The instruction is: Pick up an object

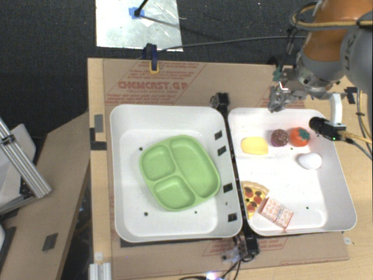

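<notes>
My gripper [278, 102] hangs over the far left corner of the right bin [344, 209], pointing down, with nothing visibly in it. Just below it lie a yellow lemon-like piece [254, 146], a dark maroon ball [280, 137] and an orange-red tomato [299, 136]. A white egg [310, 161] rests further right. Near the bin's front left are a pizza slice [254, 194] and a pink-and-white packet [275, 212].
The left bin [125, 127] holds a green divided plate [179, 172]. Black clips sit along the seam between the bins [224, 150]. The bench is brown cardboard [169, 83], with a silvery sheet [137, 16] behind it.
</notes>
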Robot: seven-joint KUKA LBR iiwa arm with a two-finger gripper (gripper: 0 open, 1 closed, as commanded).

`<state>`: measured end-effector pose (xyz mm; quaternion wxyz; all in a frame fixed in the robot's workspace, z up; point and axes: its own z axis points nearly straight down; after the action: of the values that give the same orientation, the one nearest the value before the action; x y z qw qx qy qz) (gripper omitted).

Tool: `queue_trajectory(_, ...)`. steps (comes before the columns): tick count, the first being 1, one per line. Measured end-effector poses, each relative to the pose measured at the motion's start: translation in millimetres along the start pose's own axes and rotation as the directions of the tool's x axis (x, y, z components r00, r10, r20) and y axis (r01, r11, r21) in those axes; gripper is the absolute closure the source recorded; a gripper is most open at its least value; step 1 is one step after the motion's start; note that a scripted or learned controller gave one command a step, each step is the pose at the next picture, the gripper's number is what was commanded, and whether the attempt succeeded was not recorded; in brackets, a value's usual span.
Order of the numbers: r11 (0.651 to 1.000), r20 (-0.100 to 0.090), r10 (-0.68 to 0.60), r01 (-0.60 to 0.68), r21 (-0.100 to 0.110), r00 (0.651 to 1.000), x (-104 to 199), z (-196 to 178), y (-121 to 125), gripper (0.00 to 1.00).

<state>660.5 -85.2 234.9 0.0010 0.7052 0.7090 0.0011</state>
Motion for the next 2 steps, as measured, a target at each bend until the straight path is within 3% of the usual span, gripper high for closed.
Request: queue_trajectory(2, 1.0, -0.003, -0.005, 0.005, 0.002, 1.0, 97.9, -1.6, -22.9, 1.0)
